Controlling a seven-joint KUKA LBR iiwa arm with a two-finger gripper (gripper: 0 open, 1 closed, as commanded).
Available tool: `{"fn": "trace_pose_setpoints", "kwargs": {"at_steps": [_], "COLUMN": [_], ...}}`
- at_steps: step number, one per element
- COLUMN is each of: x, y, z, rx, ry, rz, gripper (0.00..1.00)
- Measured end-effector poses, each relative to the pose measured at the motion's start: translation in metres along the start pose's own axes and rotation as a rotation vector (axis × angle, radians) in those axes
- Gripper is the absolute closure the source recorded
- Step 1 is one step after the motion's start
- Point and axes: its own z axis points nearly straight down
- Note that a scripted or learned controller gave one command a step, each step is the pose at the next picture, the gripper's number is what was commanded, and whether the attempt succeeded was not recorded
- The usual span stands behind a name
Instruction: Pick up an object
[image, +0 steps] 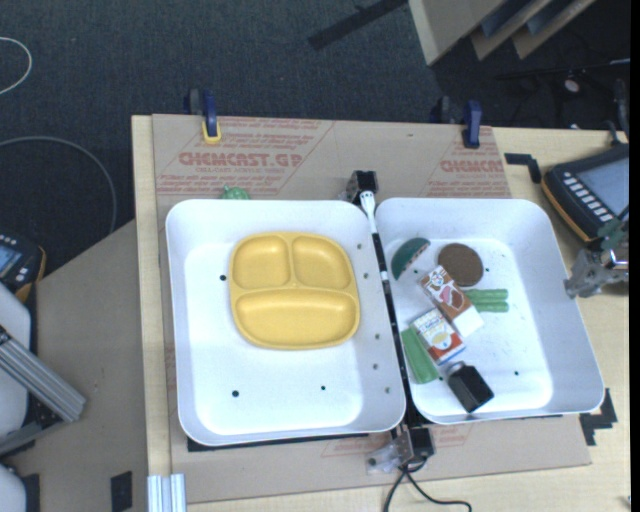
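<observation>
The right bin (530, 235) holds several small objects. A brown round disc (461, 262) lies near its back, with a green and white piece (408, 256) to its left. Two small printed cartons (448, 293) (438, 335) sit in the middle, beside a green stick (490, 298) and a green strip (417, 358). A black block (469, 387) rests near the front rim. My gripper (590, 272) hangs at the bin's right rim, apart from all of these; its tips are blurred and small.
The left bin (200, 330) carries a yellow divided plate (294, 290). A black clip (363, 185) sits where the bins meet at the back. Clamps (209, 118) (472, 125) hold the cardboard base. A tablet (592, 190) lies at the far right.
</observation>
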Motion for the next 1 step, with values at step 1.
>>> {"fn": "trace_pose_setpoints", "kwargs": {"at_steps": [1], "x": [0.0738], "y": [0.0021], "z": [0.0632], "rx": [-0.006], "ry": [0.002], "rz": [-0.009], "gripper": [1.0]}}
